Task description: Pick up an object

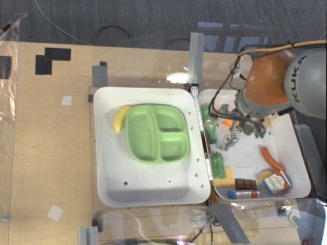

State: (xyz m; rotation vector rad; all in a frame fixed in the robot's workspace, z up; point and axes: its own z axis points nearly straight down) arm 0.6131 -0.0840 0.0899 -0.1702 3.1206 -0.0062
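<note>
Nearest along the right bin's (302,180) near edge lie a blue bar (243,194), a brown chocolate bar (246,184), a yellow block (225,177) and a small colourful carton (276,182); their labels are too small to read. Just beyond them sit a green piece (218,164) by the left wall and an orange-red sausage (272,158) to the right. Farther in, the gripper (231,138) hangs over the middle of this bin, well apart from the sausage and above bare white floor. Whether its fingers are spread or closed I cannot tell, and nothing is visibly between them. The arm's wrist (265,83) covers the bin's far part, partly hiding a green item (208,121) and something orange (228,120). Left of all this, the left bin (107,177) holds a green divided tray (156,132), with a yellow banana (120,117) touching its far left edge.
</note>
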